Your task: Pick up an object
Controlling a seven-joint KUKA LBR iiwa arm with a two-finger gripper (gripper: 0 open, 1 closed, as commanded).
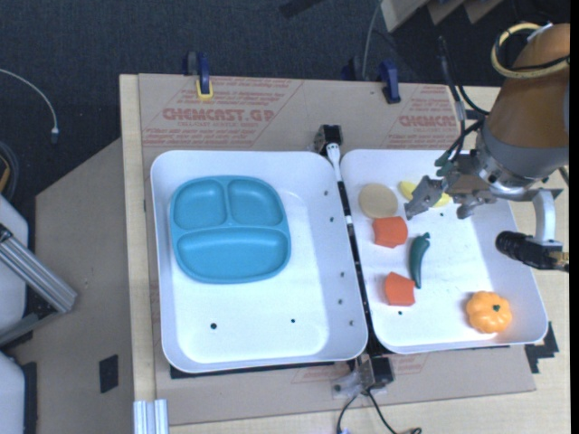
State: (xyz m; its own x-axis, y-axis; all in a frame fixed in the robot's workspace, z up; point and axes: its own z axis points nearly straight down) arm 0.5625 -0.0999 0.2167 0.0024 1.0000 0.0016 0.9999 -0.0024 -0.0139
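Two white bins, gripper poised over toy food

Seen from above at a slant. Left bin (181,333): holds a blue divided plate (232,228). Right bin (452,328): holds a beige round piece (378,199), two orange chunks (390,231) (399,289), a dark green pepper (418,258), a small orange pumpkin (488,312) and a yellow piece (438,197) partly hidden under the gripper (445,199). Gripper fingers spread apart, pinching nothing, hovering above the yellow piece near the bin's far edge. Probably light, hard, smooth plastic, so likely slippery; best taken across its narrow middle, squarely, to avoid squirting out sideways.
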